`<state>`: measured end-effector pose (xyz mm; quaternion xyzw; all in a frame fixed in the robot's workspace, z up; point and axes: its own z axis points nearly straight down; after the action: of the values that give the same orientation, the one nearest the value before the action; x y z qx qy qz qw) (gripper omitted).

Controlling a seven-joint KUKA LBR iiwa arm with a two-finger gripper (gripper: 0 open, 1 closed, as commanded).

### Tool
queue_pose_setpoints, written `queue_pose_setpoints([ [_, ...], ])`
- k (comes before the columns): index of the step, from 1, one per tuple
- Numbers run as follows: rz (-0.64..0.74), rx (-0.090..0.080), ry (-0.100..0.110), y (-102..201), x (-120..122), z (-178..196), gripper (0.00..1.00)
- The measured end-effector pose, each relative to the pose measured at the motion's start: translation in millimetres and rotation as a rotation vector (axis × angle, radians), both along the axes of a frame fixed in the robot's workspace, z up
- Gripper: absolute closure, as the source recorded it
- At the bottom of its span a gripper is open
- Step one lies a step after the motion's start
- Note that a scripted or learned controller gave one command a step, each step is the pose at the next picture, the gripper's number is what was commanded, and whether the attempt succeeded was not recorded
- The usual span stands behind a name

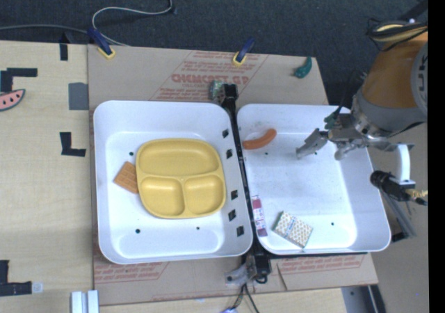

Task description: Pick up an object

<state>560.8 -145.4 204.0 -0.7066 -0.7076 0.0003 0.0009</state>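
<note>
The nearest candidate for picking, an orange sausage-shaped toy (259, 139), lies on the floor of the right bin (361, 235) in its upper left corner, close to the divider between the bins. The gripper (327, 143) hangs at right of centre in the frame, over the upper right part of the same bin, with its two fingers spread apart and nothing between them; one finger (311, 145) points left and down toward the toy, the other (345, 149) sits nearer the wrist. The toy lies to the left of the gripper, near but clearly apart. A patterned packet (293, 229) rests near the bin's lower edge, well apart from the gripper, and a narrow printed strip (258, 214) lies along the lower left wall. The left bin (111, 165) holds a yellow divided plate (181, 177) with an orange cracker-like piece (126, 177) tucked at its left edge. Risk, as judged here: the toy is slim, rounded and close to the bin wall, so closing fingers may roll it aside or strike the divider, and a descent at the present position would likely close on bare floor.
</note>
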Motion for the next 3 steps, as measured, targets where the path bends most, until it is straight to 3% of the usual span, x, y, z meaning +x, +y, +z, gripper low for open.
queue_pose_setpoints([
  [1, 0.0, 0.0, 0.0, 45.8, 30.6, -111.5, 0.0],
  [2, 0.001, 0.001, 0.002, 46.1, 30.4, -102.3, 1.0],
  [3, 0.001, 0.001, 0.002, 46.1, 30.4, -102.3, 0.0],
])
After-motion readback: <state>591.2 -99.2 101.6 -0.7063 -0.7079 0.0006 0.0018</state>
